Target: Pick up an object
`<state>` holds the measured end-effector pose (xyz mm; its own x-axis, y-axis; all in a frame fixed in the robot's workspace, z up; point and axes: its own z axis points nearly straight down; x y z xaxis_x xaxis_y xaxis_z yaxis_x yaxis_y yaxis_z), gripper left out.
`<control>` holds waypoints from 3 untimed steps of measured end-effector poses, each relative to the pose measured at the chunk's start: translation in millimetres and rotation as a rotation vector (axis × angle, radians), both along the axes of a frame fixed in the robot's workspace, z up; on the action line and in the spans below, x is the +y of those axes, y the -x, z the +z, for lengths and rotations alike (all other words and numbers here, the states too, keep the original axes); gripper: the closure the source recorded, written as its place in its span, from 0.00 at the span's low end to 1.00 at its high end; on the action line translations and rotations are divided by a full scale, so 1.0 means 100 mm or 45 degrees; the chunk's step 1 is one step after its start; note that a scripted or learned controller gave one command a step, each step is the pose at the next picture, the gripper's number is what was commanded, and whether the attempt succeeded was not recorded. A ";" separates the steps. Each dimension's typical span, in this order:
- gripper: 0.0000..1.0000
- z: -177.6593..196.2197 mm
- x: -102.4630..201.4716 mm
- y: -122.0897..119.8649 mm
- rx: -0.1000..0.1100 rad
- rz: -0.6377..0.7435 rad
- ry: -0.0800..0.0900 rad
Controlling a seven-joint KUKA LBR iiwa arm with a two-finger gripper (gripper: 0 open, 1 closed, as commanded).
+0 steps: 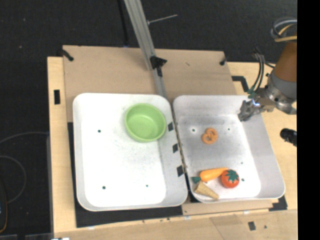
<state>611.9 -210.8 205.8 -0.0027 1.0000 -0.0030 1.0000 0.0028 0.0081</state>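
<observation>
Bench (57, 134): pale wooden top, with a darker brown board (115, 69) laid over its far part; black mat showing under the near edge of the bins.
Floor: dark, nearly black carpet around the bench on the far and left sides; a thin cable curves across it at the left.
Metal rail (141, 31): a slanted grey bar running from the far edge of the view down to the gap between the bins, with a black clamp on it above the far edge of the board.
Left bin (100, 184): shallow, white, speckled with dark scuffs; a green bowl (145, 123) sits upright near its far right corner.
Right bin (260, 154): shallow, white, touching the left bin along black clips.
Pretzel (210, 135): small, orange-brown, lying near the middle of the right bin, apart from everything else.
Near-edge cluster: an orange carrot (213, 173) lies beside a red tomato (230, 179); a tan wedge (206, 190) lies just in front of the carrot, close to the bin's near left corner.
Arm (286, 74): grey with an orange band, entering over the right bin's far right corner.
Gripper (246, 112): hovering over the far right rim of the right bin, well apart from the pretzel and the cluster; whether its grip is open or closed I cannot tell, and nothing is seen in it.
</observation>
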 end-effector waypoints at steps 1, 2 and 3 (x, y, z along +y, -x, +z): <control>1.00 0.33 -0.01 0.00 0.008 0.000 -0.002; 1.00 0.40 0.47 0.01 0.009 0.000 -0.004; 1.00 0.31 0.99 0.12 0.009 0.000 -0.003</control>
